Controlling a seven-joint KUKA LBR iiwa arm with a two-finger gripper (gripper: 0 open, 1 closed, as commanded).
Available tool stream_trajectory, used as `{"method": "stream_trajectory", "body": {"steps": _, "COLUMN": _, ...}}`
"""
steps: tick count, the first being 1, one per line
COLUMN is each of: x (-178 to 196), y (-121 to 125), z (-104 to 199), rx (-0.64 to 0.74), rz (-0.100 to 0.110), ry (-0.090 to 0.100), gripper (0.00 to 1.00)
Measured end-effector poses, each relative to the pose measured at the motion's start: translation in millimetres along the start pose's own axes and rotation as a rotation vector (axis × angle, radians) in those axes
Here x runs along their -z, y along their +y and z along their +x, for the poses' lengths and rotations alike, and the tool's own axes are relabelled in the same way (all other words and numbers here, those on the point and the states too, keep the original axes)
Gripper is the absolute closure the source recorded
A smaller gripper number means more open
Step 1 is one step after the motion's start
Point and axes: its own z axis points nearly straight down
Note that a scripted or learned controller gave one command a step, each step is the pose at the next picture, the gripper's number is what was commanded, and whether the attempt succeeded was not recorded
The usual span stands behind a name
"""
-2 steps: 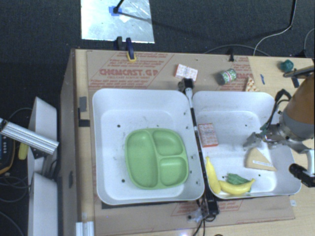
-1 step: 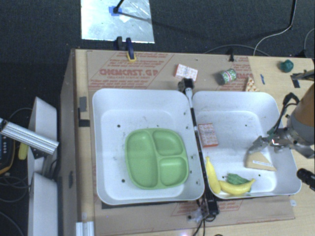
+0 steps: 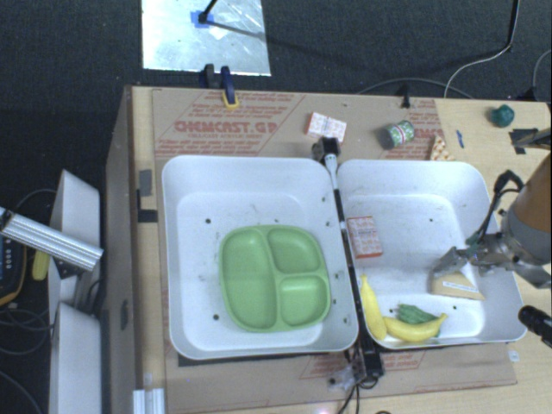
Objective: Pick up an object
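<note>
Where the right bin (image 3: 405,179) holds bananas (image 3: 392,319), gripper (image 3: 457,266) over wedge (image 3: 455,285); grip unclear.

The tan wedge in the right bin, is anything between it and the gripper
Nothing visible. The gripper hangs right over the tan wedge near the right bin's right wall. The bananas and red card lie off to the camera's left.

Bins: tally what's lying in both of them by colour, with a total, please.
Green: 2, the divided plate in the left bin and a small green piece on the bananas
Yellow: 2, the bananas
Red and white: 1, the card
Tan: 1, the wedge under the gripper
Total: 6
</note>
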Motion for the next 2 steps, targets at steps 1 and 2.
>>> {"method": "stream_trajectory", "body": {"steps": 1, "x": -40, "y": -6, "z": -14, "rx": 0.000, "rz": 0.000, "ry": -0.001, "gripper": 0.00}}
{"method": "stream_trajectory", "body": {"steps": 2, "x": 16, "y": -5, "z": -14, "rx": 0.003, "rz": -0.003, "ry": -0.002, "gripper": 0.00}}
